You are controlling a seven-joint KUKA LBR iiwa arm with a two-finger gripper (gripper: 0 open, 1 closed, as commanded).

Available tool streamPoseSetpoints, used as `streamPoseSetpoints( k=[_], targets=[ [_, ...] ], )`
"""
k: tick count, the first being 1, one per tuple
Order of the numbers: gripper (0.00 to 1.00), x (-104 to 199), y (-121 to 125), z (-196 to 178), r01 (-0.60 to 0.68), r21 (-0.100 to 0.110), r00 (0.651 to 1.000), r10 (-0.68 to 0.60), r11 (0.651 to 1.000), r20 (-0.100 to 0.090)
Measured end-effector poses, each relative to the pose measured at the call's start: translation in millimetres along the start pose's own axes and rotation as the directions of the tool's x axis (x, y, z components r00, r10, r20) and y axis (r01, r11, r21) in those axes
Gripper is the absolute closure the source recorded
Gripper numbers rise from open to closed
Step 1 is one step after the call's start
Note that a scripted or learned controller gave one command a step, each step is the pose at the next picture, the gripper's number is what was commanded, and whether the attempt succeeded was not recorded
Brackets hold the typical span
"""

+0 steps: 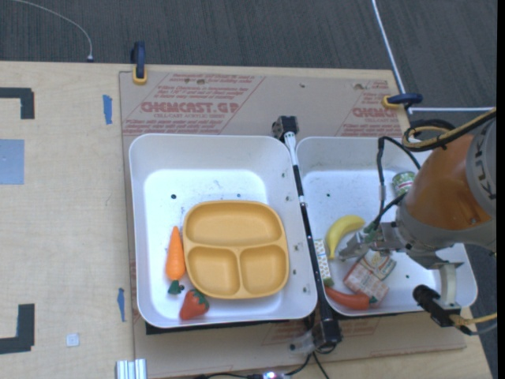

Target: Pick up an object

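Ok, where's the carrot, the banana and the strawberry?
carrot (175, 253), camera view, middle of its orange body in the left bin.
banana (344, 230), camera view, middle of its yellow curve in the right bin.
strawberry (193, 305), camera view, its red flesh, below the yellow tray.

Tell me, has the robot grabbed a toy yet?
Not that I can see. Done: the arm has reached into the right bin, with the gripper low by the banana and a crinkly packet. In hand: nothing visibly between its fingers. Left: gripping one toy and lifting it out. The carrot and yellow plate sit in the left bin.
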State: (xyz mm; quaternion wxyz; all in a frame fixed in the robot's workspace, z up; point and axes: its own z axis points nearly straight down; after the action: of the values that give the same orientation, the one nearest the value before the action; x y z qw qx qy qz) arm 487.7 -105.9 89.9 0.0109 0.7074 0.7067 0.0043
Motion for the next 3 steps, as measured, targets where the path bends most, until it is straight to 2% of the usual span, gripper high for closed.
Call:
streamPoseSetpoints(
  k=[1,2,3],
  targets=[
    [1.0,-3.2,1.7,-11.1,-0.003,-0.006,1.0,0.003,1.0,0.007],
    [1.0,76.3,-5.6,-95.7,0.003,0.02,1.0,-0.003,1.0,-0.01],
    [1.0,33.5,-5.7,-106.7,0.001,0.019,1.0,-0.001,1.0,-0.008]
  ],
)
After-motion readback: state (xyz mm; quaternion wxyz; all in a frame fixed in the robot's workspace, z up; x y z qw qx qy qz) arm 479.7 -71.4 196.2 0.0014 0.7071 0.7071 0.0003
